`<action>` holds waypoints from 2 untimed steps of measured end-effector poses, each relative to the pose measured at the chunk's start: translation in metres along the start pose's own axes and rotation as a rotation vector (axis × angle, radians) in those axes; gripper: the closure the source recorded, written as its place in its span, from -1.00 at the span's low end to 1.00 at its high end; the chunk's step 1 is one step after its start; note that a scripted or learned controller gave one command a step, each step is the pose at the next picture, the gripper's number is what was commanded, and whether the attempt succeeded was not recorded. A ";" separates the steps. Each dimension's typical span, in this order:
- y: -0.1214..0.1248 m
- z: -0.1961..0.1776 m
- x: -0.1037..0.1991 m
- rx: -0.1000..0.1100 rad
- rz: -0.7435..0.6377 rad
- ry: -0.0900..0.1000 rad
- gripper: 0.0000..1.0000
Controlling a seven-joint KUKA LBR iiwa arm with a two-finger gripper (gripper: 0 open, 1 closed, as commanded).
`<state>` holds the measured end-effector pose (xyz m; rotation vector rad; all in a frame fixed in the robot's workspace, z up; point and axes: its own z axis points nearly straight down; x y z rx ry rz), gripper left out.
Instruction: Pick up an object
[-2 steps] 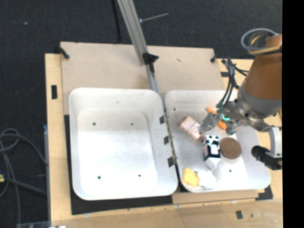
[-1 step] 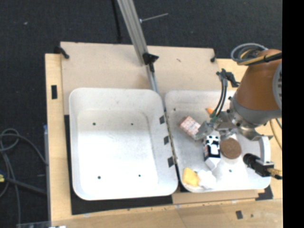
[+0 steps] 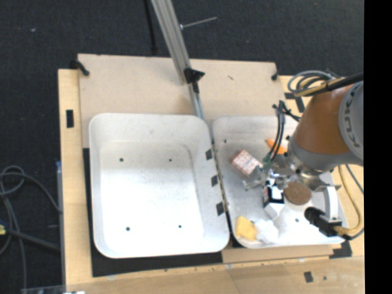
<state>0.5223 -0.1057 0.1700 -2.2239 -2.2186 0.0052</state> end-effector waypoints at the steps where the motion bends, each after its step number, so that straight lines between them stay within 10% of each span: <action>1: 0.004 0.039 -0.004 -0.008 0.001 -0.004 -1.00; 2: 0.007 0.026 -0.003 -0.016 0.006 0.000 1.00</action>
